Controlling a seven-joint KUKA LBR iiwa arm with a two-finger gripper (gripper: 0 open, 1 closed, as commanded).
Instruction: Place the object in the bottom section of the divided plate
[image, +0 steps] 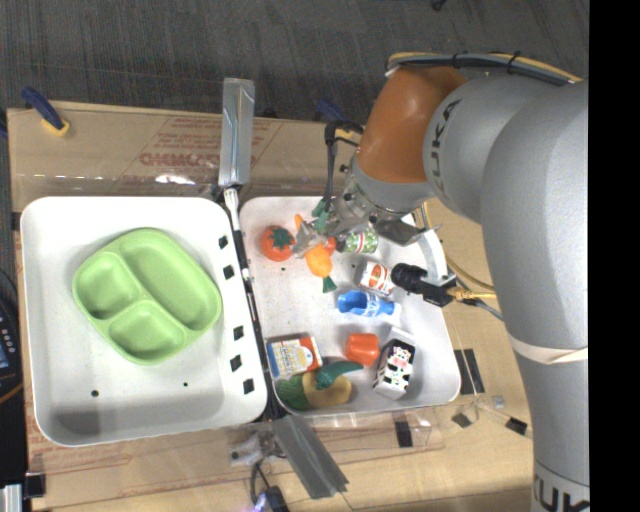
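A light green divided plate (211, 291) lies in the left white bin (60, 400); it has three sections, and the bottom one (148, 331) holds nothing. My gripper (332, 230) hangs low in the upper part of the right bin (440, 385), among small toys. Right beside it lie a red tomato (277, 243) and an orange carrot-like piece (318, 262). A green and white item (363, 241) sits just under the wrist. I see nothing clearly held.
Lower in the right bin lie a red and white can (376, 277), a blue bottle (363, 303), an orange cup (363, 349), a cow-print carton (396, 368), a juice box (293, 356) and a yellow and green toy (322, 387). A ridge (243, 300) divides the bins.
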